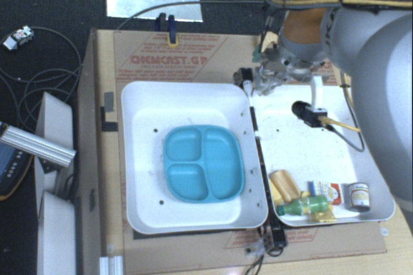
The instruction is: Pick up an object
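Note:
The gripper [260,82] hangs over the far left corner of the right bin [322,144], close to the rim it shares with the left bin [139,138]. Nothing shows beneath it. Along the right bin's near edge lie a tan roll-shaped object [284,185], a green bottle [304,205] on its side, a small white, red and blue packet [322,190] and a small can [358,196]. All of them lie far from the gripper, toward the front.
A blue divided plate [203,162] rests in the middle of the left bin. The big grey arm [374,41] with its orange band covers the right bin's far right side. Cardboard [174,57] lies behind the bins.

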`<state>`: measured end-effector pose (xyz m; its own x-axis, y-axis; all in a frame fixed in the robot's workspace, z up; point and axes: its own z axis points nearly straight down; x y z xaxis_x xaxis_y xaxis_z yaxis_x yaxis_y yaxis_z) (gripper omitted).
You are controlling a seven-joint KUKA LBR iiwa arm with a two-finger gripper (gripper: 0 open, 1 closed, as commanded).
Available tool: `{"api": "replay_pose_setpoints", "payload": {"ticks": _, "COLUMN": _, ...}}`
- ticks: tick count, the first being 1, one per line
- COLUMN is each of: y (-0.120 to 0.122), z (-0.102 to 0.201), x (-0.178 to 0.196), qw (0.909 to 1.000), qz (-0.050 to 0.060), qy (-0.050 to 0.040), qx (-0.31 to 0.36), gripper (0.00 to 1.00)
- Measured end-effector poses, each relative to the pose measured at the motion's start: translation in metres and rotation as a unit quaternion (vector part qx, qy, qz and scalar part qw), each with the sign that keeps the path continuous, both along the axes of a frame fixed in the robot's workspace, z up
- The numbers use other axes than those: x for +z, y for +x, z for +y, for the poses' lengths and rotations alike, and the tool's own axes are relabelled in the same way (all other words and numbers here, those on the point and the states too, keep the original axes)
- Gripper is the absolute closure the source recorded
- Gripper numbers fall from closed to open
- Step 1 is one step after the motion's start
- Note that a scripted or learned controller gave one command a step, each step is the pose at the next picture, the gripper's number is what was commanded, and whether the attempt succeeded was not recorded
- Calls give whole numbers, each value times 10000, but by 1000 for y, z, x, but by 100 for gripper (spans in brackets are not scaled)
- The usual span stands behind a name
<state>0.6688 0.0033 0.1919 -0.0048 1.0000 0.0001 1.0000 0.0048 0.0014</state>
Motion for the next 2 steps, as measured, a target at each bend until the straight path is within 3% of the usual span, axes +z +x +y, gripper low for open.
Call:
{"api": "replay_pose_setpoints", "payload": {"ticks": 1, "y": 0, "z": 35, "x": 32, "qw": 10000, "qz": -11, "qy": 4, "qx": 4, "gripper": 100}}
{"api": "replay_pose_setpoints", "payload": {"ticks": 2, "y": -35, "z": 78, "x": -6, "qw": 10000, "qz": 8, "qy": 4, "qx": 4, "gripper": 100}}
